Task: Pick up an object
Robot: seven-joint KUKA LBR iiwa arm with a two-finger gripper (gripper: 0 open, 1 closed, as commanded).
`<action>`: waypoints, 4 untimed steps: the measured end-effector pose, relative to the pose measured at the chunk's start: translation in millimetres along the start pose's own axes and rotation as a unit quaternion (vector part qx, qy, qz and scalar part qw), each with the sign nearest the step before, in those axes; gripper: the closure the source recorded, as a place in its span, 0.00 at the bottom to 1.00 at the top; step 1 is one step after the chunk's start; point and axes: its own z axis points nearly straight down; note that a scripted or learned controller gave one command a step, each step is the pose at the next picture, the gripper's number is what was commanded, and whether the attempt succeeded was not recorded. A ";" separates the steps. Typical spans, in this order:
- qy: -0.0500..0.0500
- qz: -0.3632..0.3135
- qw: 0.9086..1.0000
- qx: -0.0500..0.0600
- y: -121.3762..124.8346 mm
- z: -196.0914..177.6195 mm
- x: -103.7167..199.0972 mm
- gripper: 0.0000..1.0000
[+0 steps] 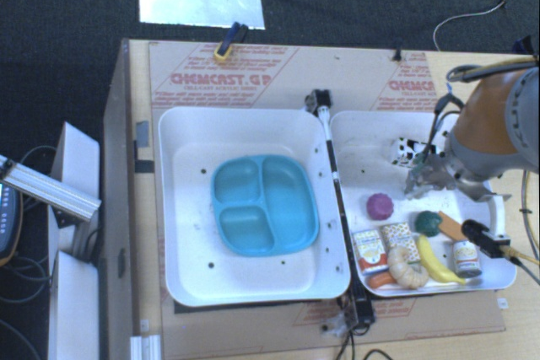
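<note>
The pick was not yet made, as far as the frame showed. The arm (498,118) came in from the right edge, and its hand (424,180) hung low in the right bin (359,126), at middle right of the frame. Whether the hand was spread or pressed together I cannot tell — it was small, grey and blurred against the white floor — and nothing could be seen pinched in it.

Every candidate lay in that right bin. A black-and-white toy (408,151) sat just up and left of the hand, close to it, perhaps touching. A purple ball (380,206) lay below and left of the hand, apart from it. A green piece (428,222) lay just below the hand, with an orange stick (450,226) beside it. Lower still, toward the bottom right of the bin, were crowded a banana (435,260), two small cartons (384,247), a doughnut-like ring (408,270) and a small can (466,258), touching or nearly so.

The left bin (194,131), at centre frame, held a blue tray (263,205) with three compartments — nothing in them.

So the approach seemed done and the hand was down among the things. Left to do, by my judgement: close on one object — the toy or the green piece being nearest — and lift it clear of the bin.
</note>
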 end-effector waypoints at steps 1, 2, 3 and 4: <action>0.000 0.000 1.000 0.000 -0.1 0.1 0.0 0.00; 0.000 0.000 1.000 0.000 75.4 -1.2 -23.0 0.00; -0.002 0.006 1.000 0.017 97.7 1.6 65.9 0.00; 0.000 -0.001 1.000 -0.002 104.5 -91.4 89.9 0.00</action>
